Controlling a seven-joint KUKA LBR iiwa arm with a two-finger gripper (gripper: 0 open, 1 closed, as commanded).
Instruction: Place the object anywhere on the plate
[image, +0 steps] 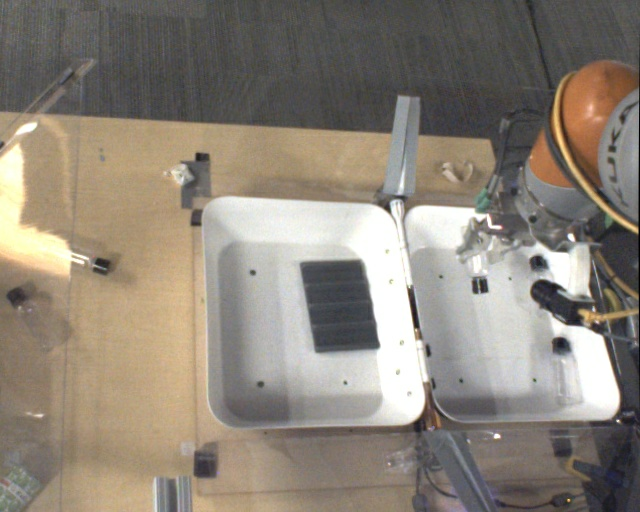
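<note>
**Over the right bin: claw low at the back, vial loose on the bin floor**

At the bench, two white bins side by side, rims touching along the middle seam. Left bin (225, 330): holds one dark ribbed plate (340, 305), flat on the floor, roughly central, slightly skewed to the bin walls. Nothing resting on it.

Right bin (450, 395): holds a clear vial (565, 375) with a black cap, lying near the right wall toward the front corner, cap end pointing to the back. Well apart from the plate, with the seam between them.

Reaching in from the right, grey arm (600, 110) with orange band, wrist over the back of the right bin. Claw (480, 262) down near the back-left part of that bin, well apart from the vial. Opening of the claw: cannot tell, detail too small and cluttered. Nothing visibly gripped.

Just right of the claw, a dark oblong piece (553, 297) beside yellow cabling; cannot tell whether loose or part of the arm.

Outside the bins, on the bench (120, 400): a small black-capped tube (92, 263) at far left, and a grey bar (403, 145) standing behind the seam.
</note>
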